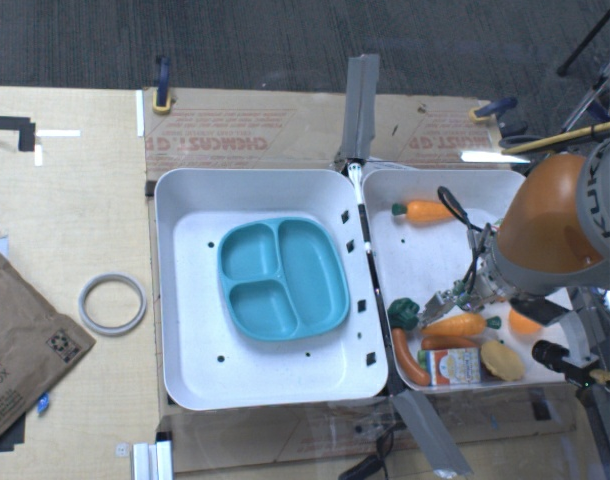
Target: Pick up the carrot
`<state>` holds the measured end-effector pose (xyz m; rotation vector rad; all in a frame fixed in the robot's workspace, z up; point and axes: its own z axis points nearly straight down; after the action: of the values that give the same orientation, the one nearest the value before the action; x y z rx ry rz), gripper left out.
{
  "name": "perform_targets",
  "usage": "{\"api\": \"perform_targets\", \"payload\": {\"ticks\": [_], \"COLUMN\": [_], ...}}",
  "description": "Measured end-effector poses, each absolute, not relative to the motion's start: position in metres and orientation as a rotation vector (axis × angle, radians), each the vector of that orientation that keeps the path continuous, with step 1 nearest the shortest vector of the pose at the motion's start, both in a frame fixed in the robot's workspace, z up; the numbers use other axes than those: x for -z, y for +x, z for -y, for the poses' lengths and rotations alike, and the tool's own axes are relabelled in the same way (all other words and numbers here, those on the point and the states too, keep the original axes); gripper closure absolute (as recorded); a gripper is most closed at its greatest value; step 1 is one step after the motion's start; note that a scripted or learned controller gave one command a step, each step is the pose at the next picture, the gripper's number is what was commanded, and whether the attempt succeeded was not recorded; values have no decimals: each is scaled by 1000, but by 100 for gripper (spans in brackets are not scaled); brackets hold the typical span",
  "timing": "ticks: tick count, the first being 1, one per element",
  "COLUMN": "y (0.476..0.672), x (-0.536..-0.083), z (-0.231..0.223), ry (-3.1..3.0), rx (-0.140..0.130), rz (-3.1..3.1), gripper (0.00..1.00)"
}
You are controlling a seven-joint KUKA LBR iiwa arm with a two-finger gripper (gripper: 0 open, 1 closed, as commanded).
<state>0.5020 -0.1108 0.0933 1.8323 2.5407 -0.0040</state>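
Observation:
Two carrots lie in the right bin (425, 258). One small carrot (425, 211) with a green tip rests near the bin's back wall. A larger carrot (455, 325) with a dark green leafy top (403, 313) lies toward the front. My gripper (459, 296) hangs low just above and behind this larger carrot, under the orange wrist band (547, 218). The wrist hides much of the gripper, and no carrot is lifted off the bin floor.
In front of the larger carrot lie a red sausage (409, 358), a small juice carton (453, 366) and a potato (502, 359). An orange piece (525, 321) sits to the right. The left bin (185, 268) holds a teal divided plate (283, 278). A tape ring (112, 302) lies on the bench.

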Motion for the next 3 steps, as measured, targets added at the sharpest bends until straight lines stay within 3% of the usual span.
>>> {"api": "perform_targets", "payload": {"ticks": [1,2,3], "y": [478,480,479], "x": [-91,-130,-94], "z": [156,190,169], "ry": [2271,2048,1865], "rx": [-4,-24,-7], "rz": [-2179,-2425,-2530], "gripper": [0,0,0]}}
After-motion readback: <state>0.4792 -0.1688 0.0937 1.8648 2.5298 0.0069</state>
